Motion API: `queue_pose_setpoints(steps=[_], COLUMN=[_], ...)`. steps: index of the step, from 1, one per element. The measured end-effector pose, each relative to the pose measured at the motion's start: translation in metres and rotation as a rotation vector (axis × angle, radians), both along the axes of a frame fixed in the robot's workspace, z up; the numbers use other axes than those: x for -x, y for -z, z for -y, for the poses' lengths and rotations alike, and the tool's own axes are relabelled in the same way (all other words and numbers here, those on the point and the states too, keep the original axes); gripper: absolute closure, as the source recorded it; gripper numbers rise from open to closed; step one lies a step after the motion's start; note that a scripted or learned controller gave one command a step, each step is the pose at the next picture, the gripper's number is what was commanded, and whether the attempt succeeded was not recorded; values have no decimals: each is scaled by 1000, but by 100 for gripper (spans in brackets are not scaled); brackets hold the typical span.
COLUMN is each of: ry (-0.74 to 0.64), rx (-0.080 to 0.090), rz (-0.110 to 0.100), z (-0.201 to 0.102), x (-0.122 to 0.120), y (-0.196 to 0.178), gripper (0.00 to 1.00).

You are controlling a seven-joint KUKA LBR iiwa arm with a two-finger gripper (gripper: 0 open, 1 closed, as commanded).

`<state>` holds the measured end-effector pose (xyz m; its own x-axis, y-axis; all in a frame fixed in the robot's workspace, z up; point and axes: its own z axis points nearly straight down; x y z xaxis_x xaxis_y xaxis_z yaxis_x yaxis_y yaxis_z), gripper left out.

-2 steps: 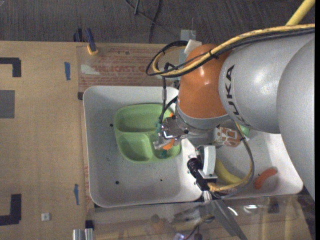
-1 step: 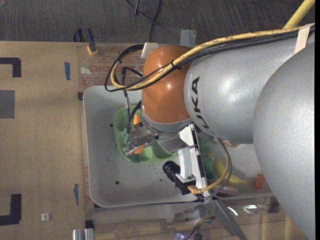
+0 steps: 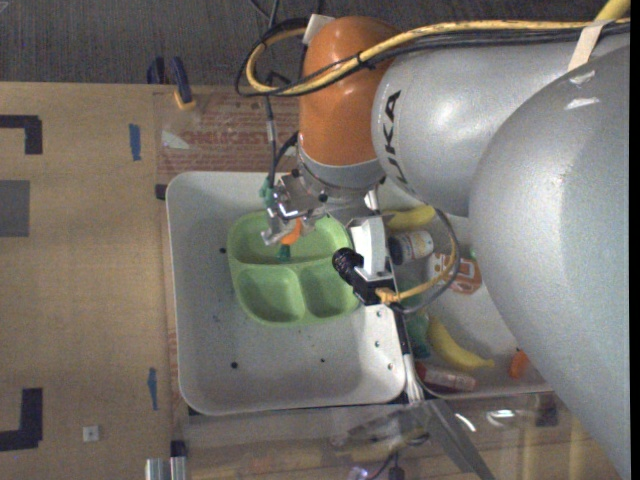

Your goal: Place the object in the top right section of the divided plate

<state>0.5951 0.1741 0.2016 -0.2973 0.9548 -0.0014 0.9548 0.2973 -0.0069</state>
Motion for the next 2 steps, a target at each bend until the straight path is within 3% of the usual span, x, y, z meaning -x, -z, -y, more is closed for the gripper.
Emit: queue_pose_setpoints(steps=[1, 2], ry=[0, 0], rx=[0, 2], rz=[0, -3], z=[0, 0], x=[0, 0], y=[0, -6], gripper=[0, 100])
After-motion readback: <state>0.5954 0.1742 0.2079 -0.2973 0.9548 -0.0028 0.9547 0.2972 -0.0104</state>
